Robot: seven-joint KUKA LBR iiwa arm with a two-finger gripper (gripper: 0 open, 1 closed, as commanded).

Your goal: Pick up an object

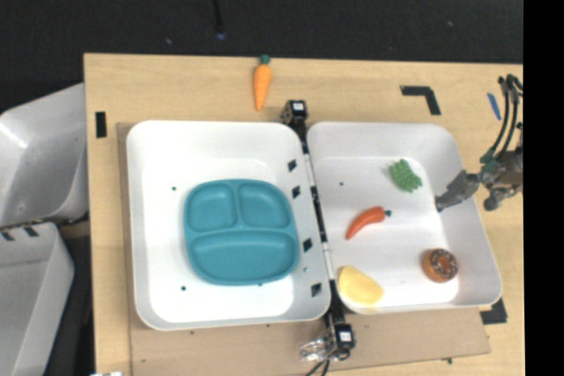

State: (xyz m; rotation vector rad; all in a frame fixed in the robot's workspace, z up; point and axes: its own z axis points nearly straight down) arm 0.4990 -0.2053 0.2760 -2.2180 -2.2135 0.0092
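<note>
Two shallow white bins sit side by side on a pale wooden bench (106, 277). The left bin (150, 277) holds a teal divided plate (240, 232), lying flat near its centre, three compartments facing up. The right bin (352, 145) carries four small items, all apart from one another: a green leafy piece (406, 175) toward the far right part, a red-orange chili pepper (366, 221) lying at a slant near the middle, a yellow rounded piece (359, 285) at the near left corner against the bin's edge, and a brown round donut-like piece (440, 264) toward the near right. An orange carrot (262, 83) with a green top lies outside the bins on the bench, beyond the far edge of the left bin, pointing roughly toward the bins. The gripper (460, 188) comes in from the right, at the right bin's right rim, with a dark finger (451, 192) reaching over the rim toward the interior; cables hang behind it at the frame edge. Cannot tell how its jaws stand; nothing is visibly between them. It is just right of the green leafy piece without touching it, and above the donut-like piece.
</note>
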